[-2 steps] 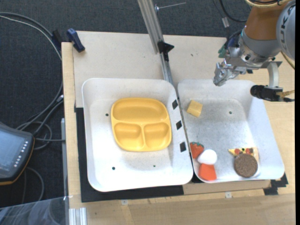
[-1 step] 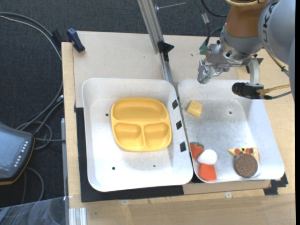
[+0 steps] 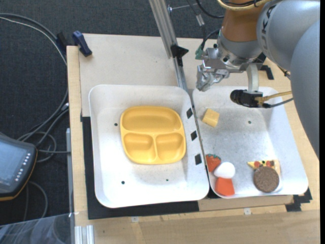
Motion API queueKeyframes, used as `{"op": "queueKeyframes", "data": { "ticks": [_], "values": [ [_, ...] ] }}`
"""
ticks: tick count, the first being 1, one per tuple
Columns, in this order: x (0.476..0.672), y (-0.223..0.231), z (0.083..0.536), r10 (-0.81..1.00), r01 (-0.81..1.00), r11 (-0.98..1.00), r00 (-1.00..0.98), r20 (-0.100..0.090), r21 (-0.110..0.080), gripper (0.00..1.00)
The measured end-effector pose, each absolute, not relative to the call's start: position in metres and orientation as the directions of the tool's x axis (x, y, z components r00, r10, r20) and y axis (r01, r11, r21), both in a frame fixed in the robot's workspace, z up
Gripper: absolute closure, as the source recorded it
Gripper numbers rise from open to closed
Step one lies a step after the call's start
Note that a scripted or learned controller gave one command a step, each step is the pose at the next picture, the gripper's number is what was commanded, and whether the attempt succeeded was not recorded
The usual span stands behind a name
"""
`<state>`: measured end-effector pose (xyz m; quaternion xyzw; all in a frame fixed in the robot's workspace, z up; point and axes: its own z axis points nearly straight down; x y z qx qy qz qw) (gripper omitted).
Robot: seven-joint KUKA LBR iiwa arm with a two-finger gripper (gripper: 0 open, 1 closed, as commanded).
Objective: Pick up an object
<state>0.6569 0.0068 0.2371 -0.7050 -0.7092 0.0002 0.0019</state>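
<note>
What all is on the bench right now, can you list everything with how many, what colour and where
white bins: two, white, side by side on the bench
divided plate: one, yellow, middle of the left bin
cheese cube: one, pale yellow, upper left of the right bin
strawberry: one, red, lower left of the right bin
egg: one, white, just below the strawberry
carrot piece: one, orange, right bin's lower left corner
cookie: one, brown, lower right of the right bin
pizza slice: one, yellow, above the cookie
clip: one, blue, bench's far left corner
hand: one, grey, above the right bin's far edge
</note>
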Motion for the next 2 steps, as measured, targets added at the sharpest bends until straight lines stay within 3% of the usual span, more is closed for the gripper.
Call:
{"op": "queueKeyframes", "data": {
  "ticks": [1,2],
  "values": [
    [0.647,0.056,0.234,1.0,1.0,0.006,-0.006,0.002,-0.004,1.0],
    [0.656,0.092,0.229,1.0,1.0,0.005,-0.005,0.002,0.002,1.0]
  ]
}}
